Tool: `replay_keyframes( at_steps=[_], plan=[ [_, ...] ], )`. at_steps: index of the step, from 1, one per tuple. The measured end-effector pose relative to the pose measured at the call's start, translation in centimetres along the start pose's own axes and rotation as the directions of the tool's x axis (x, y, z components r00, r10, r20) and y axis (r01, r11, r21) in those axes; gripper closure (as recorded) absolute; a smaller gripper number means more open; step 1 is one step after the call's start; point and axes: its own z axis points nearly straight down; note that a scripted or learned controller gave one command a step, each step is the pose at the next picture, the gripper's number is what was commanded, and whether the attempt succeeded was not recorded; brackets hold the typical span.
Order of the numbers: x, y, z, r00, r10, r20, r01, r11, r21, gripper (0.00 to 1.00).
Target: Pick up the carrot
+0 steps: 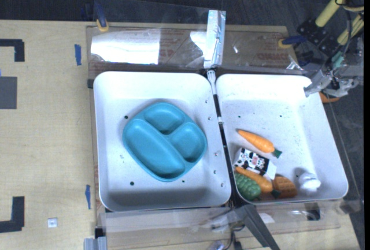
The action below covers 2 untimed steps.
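Carrot (256,141) lies in the right bin (312,127), toward its left-centre, just far of a black-and-white patterned packet (253,162). Long axis runs diagonally: orange tip toward far-left, green stub toward near-right. Gripper (332,78) sits at the bin's far-right corner, over the rim; cannot tell whether it is open or closed, and nothing visible in it. Carrot is therefore left of and nearer than the gripper, well apart. Judgement: approach needs wrist turned across that diagonal. Packet print is not legible; no other writing readable.
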Motion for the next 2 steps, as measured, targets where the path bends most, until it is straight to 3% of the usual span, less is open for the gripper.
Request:
replay_keyframes(
  at_steps=[1,2],
  plan=[
    [8.0,-4.0,14.7,0.999,-0.037,-0.001,0.037,0.999,0.004,0.00],
    [11.6,-8.2,16.5,0.996,-0.086,0.003,0.086,0.996,-0.008,0.00]
  ],
)
